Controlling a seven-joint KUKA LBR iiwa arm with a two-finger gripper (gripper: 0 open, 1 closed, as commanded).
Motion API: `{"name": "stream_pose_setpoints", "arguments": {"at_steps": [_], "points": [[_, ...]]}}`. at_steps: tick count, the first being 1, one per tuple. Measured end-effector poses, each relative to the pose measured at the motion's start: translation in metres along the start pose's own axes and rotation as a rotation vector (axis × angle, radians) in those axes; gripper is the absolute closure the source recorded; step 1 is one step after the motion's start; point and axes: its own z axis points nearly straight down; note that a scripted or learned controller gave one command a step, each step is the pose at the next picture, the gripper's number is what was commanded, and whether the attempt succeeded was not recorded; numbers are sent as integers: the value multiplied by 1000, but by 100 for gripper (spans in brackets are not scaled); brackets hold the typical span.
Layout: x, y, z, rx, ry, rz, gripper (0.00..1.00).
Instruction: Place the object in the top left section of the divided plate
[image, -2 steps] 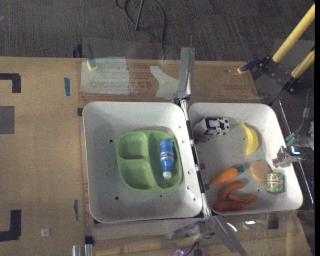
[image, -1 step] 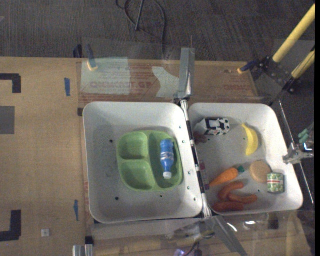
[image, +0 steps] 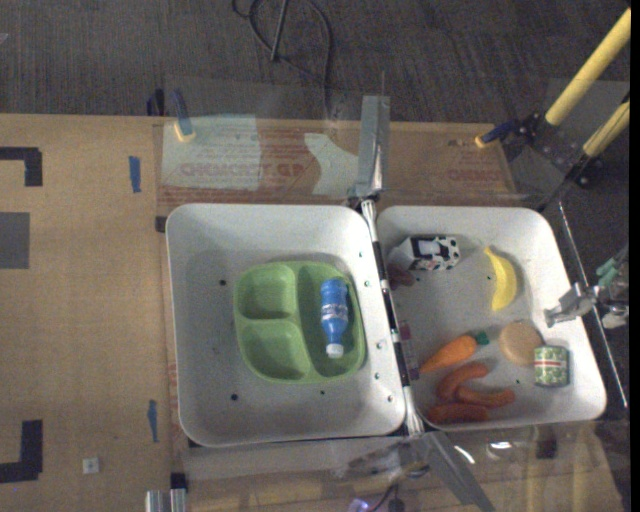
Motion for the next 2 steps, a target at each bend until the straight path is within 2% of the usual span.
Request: {"name": "stream_pose_setpoints", "arguments": {"at_steps": [1,2], "points": [[1,56,58,0,0,127,0],[8,-2,128,6,10,55,0]]}}
